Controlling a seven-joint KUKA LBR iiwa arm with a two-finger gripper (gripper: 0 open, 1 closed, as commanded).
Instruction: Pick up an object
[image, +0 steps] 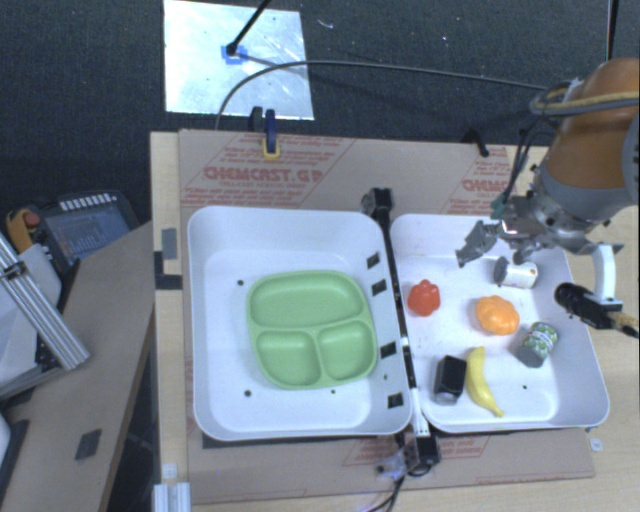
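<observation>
Right bin (575, 400): gripper (487, 245) at its far side, jaws spread, pinching nothing; red pepper (424, 298) nearest, standing alone left of the orange (497, 315), so we descend square over it.

Robotics lab, teach pendant (82, 232) (left bench), cables (400, 70), protective-papered board (330, 165)

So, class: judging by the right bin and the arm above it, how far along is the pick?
Done: the gripper is over the right bin. In hand: nothing visibly. Left: the whole grasp; red pepper, orange, banana, can and black block lie on the floor.
</observation>
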